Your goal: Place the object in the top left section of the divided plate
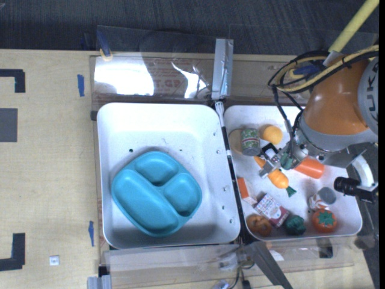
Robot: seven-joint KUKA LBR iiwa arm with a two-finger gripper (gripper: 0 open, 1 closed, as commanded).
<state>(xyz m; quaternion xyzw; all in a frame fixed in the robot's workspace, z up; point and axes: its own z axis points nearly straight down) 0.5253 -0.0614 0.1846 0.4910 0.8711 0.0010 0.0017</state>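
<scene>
The camera view is showing two white bins sitting side by side on a wooden tabletop [48, 179]. The left bin [120, 125] is holding a blue divided plate [155, 192], which is lying tilted, with its three sections bare. The right bin [349, 218] is holding a scatter of small toy foods. The grey and orange arm [337, 110] is reaching in from the right, and its claw [278, 161] is hanging low over the middle of the right bin. A small orange carrot [279, 179] with a green tip is lying just below the claw, touching or nearly touching it; whether the claw is clenched on it or released, I cannot tell. A green-labelled can [249, 139] and a yellow-orange fruit [272, 133] are sitting near each other at the far side of that bin, left of the arm. A red box [268, 207], a brown round thing [260, 223], a dark green thing [295, 224] and a red tomato [325, 219] are lying along the near side.
</scene>
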